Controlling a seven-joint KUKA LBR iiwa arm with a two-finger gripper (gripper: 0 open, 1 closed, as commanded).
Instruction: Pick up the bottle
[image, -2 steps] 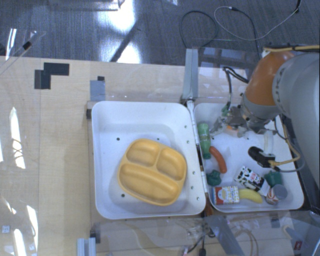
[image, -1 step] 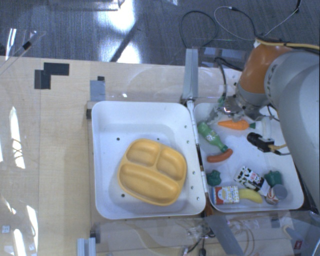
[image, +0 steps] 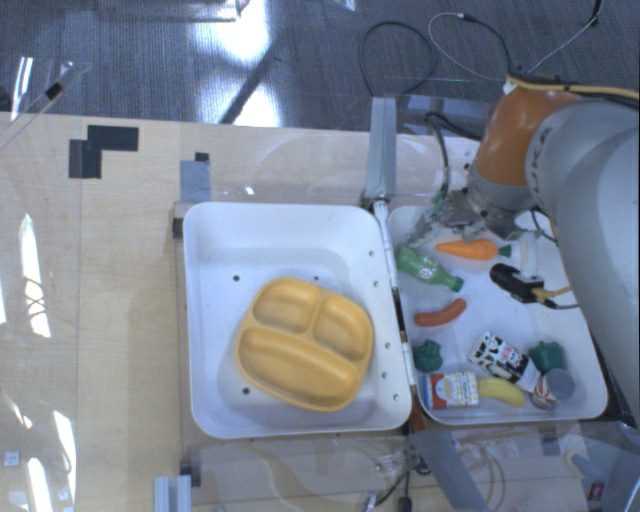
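The bottle (image: 428, 268) is green and clear with a green cap. It lies on its side near the left wall of the right bin (image: 590, 400). My gripper (image: 432, 222) hangs at the far end of that bin, just above and behind the bottle, under the orange wrist band. An orange carrot (image: 466, 250) lies right beside the bottle's upper end, below the gripper. Nothing shows in the gripper's grasp.
A yellow divided plate (image: 305, 343) sits in the left bin (image: 200, 300). The right bin also holds a sausage (image: 440, 314), a small green toy (image: 428, 354), a carton (image: 452, 388), a banana (image: 500, 392), a cow-patterned box (image: 498, 356) and a grey cup (image: 556, 384).
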